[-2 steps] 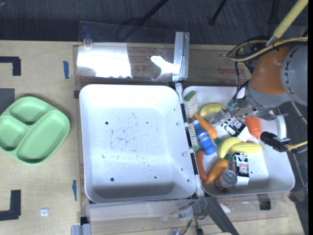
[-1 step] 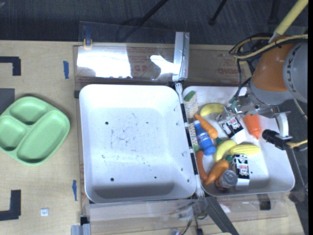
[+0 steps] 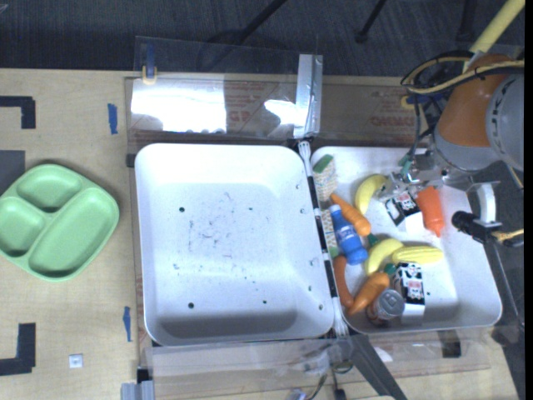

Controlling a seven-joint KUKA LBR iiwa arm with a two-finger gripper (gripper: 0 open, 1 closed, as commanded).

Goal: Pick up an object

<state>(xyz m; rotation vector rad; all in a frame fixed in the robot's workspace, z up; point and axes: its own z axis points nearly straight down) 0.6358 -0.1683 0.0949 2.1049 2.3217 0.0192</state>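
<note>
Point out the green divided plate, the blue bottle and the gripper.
green divided plate (image 3: 55, 222): camera view, on its centre ridge.
blue bottle (image 3: 348, 236): camera view, on its body.
gripper (image 3: 410, 176): camera view, at its fingertips.

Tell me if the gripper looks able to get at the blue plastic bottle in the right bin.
Probably yes. The blue plastic bottle lies exposed on top by the right white bin's left wall, beside an orange carrot; nothing covers it. The gripper hovers nearby.

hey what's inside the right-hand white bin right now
The right bin holds a jumble: bananas, carrots, a blue bottle, an orange piece and small packages. The gripper hangs over its far side. Whatever lies beneath the pile is covered.
</note>
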